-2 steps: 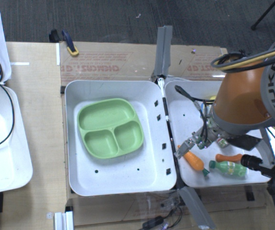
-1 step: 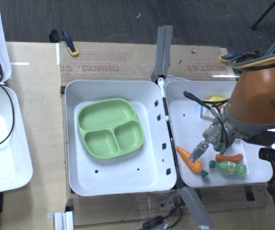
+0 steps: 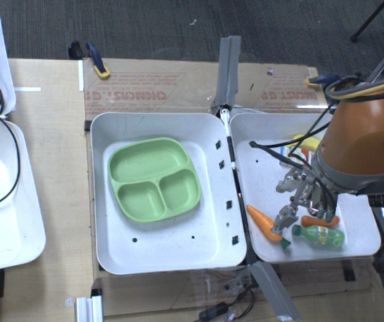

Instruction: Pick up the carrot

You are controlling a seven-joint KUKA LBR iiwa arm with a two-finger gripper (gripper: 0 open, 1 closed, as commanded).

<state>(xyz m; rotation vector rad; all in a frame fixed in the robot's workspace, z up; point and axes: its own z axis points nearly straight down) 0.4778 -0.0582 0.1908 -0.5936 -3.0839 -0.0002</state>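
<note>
Camera view: carrot (image 3: pixel 264 223) looks light, rigid, smooth; grip mid-body, across its width. Hand (image 3: pixel 292 213) hovers beside it, grip state unclear.

Around the carrot (image 3: pixel 264 223) it's tight: bin wall (image 3: pixel 244 237) just left, green bottle (image 3: pixel 320 237) close right (gripper (image 3: pixel 292 215) above); bare floor up-left.

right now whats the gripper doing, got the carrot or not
gripper: down in the right bin just beside the carrot; whether it grips it cannot be told.
</note>
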